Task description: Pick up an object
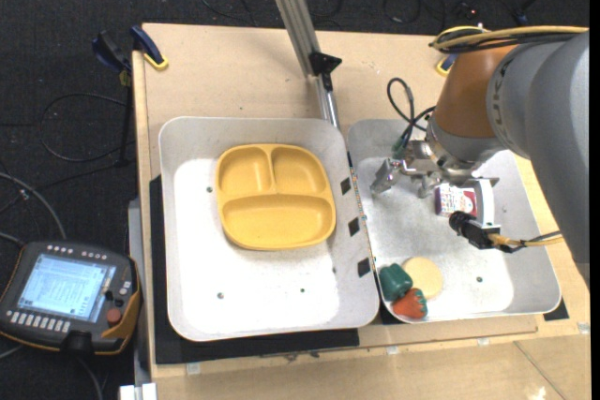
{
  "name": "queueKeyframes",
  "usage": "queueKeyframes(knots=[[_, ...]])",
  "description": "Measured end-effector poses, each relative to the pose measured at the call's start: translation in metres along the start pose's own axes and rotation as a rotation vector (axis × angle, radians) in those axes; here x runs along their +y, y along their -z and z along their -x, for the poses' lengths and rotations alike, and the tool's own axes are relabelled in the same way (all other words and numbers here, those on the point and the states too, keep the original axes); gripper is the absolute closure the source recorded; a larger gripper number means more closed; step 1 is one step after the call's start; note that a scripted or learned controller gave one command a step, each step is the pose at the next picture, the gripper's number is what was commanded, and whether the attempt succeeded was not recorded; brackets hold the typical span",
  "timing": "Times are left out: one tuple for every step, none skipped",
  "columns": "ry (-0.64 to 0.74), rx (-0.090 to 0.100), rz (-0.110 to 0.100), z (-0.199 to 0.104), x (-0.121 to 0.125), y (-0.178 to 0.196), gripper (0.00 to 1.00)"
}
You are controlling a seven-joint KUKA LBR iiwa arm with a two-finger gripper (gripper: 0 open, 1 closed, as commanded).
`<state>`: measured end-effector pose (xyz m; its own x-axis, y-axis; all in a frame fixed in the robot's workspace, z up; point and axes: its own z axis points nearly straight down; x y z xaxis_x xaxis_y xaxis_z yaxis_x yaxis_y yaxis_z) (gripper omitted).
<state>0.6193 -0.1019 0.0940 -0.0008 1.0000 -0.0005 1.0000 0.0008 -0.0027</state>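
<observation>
My gripper (394,175) hangs low over the left half of the right bin (525,286), with the grey arm and its orange band reaching in from the right. Three small things lie together in the front left corner of that bin: a green object (394,277), a red and orange object (410,303) and a pale yellow disc (427,274). They lie well in front of the gripper and apart from it. I see nothing held in the gripper.
A yellow divided plate (276,196) lies in the left bin (253,295), toward its back. A slanted metal pole (291,0) rises behind the bins. A teach pendant (66,293) sits off the bench at the lower left.
</observation>
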Motion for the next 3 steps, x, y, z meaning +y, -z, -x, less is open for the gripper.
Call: queueKeyframes(knots=[[0.000, 0.000, 0.004, 0.000, 0.001, 0.012, 1.00], [0.002, 0.000, 0.009, -0.008, 0.009, 0.062, 1.00], [0.002, 0.000, 0.009, -0.008, 0.010, 0.115, 1.00]])
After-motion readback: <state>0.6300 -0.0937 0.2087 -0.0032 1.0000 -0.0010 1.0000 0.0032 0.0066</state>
